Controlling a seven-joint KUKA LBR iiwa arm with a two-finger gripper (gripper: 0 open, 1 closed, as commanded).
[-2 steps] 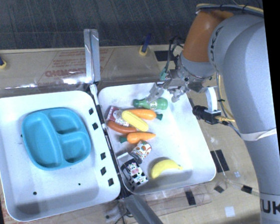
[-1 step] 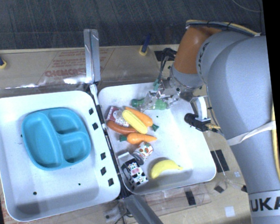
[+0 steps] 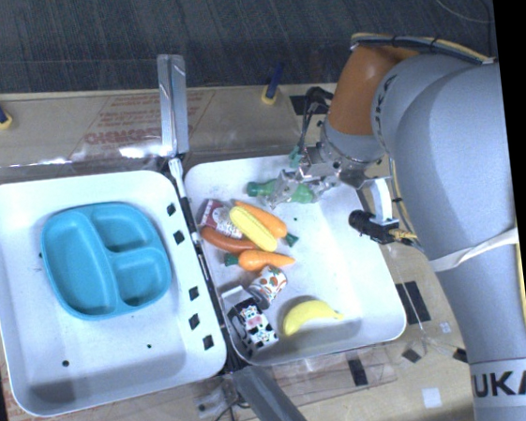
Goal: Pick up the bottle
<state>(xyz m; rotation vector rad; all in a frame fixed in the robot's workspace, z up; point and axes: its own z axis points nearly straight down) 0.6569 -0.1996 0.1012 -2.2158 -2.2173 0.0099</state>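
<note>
A: Where's the bottle?
B: Green bottle [image 3: 278, 192] lies at far edge of right bin [image 3: 366, 283], right under gripper [image 3: 308, 177]. Can't tell jaw state, too blurry.
A: Rest of that bin?
B: Corn [image 3: 251, 228], carrots [image 3: 259, 218], sausage [image 3: 225, 239], banana [image 3: 307, 315], small carton [image 3: 255, 325]. Left bin [image 3: 29, 307] has a blue divided tray [image 3: 106, 258].

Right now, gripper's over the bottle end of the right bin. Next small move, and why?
Probably a short straight descent. The gripper sits at the green bottle lying at the far edge of the right bin, but nothing shows the bottle between its fingers, and the corn cob lies close beside it.
</note>
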